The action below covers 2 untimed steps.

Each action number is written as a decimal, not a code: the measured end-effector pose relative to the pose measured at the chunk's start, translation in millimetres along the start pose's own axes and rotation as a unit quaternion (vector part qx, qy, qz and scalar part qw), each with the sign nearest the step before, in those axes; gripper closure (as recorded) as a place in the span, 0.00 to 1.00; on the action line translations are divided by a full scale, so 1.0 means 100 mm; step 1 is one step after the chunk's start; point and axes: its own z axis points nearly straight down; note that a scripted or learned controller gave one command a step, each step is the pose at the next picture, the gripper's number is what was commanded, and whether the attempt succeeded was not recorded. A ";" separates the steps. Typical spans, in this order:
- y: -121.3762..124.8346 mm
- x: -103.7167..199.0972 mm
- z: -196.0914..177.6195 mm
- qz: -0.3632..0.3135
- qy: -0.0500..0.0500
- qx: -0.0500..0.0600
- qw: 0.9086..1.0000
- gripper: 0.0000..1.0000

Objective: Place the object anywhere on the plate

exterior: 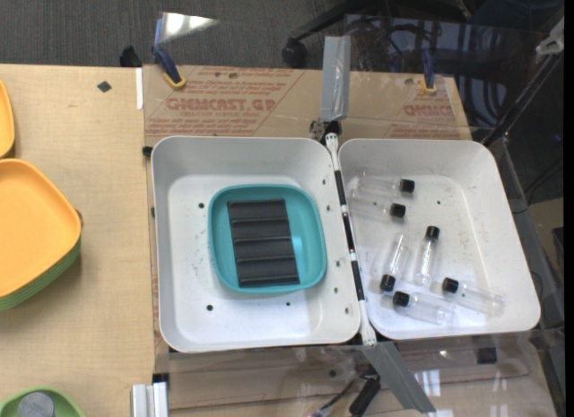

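In the right bin (489,169) lie six clear tubes with black caps (426,247), scattered loosely. The left bin (179,182) holds one teal plate (220,227) with a ribbed black insert (262,243). Behind, cardboard (224,101) bears red lettering, perhaps "GHNCAST". Two orange dishes (31,227) sit far left.

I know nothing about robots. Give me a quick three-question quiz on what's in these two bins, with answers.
1. True or false: the teal plate sits in the left bin.
2. The clear tubes in the right bin have caps of which colour? A white, B black, C red.
3. Fill in: the dark ridged block lies on the ____.

Key: 1 true. 2 B. 3 plate.
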 end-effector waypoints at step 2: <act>0.06 -0.05 -0.01 0.141 0.000 -0.001 0.990 0.00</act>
